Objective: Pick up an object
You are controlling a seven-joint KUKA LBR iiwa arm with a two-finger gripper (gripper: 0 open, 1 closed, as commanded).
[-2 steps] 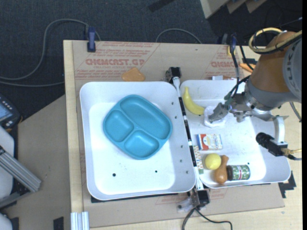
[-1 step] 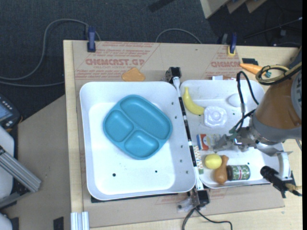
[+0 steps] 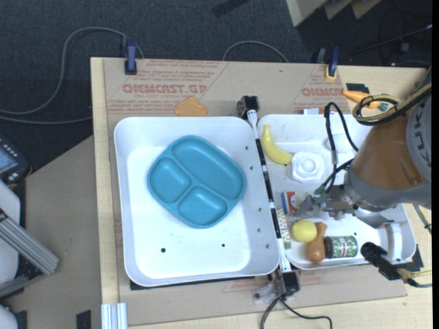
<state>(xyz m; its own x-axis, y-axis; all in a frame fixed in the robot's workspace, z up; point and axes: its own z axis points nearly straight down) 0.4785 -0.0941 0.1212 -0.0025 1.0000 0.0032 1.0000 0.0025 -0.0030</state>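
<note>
The right bin (image 3: 299, 126) holds several objects. A yellow banana (image 3: 274, 150) lies at its far left, with a white round lid-like piece (image 3: 306, 166) beside it. Near the front lie a yellow lemon (image 3: 304, 231), a brown pear-shaped piece (image 3: 315, 250) and a small green-labelled bottle (image 3: 341, 246) on its side. My gripper (image 3: 319, 205) hangs low over the middle of this bin, just above and behind the lemon. The arm's grey and orange body (image 3: 386, 166) hides the right part of the bin.
The left bin (image 3: 130, 184) carries a blue divided plate (image 3: 197, 180). A small printed card (image 3: 291, 202) lies by the right bin's left wall. An orange piece (image 3: 191, 107) sits on the bench behind the left bin. Cables (image 3: 333, 125) trail over the right bin's back.
</note>
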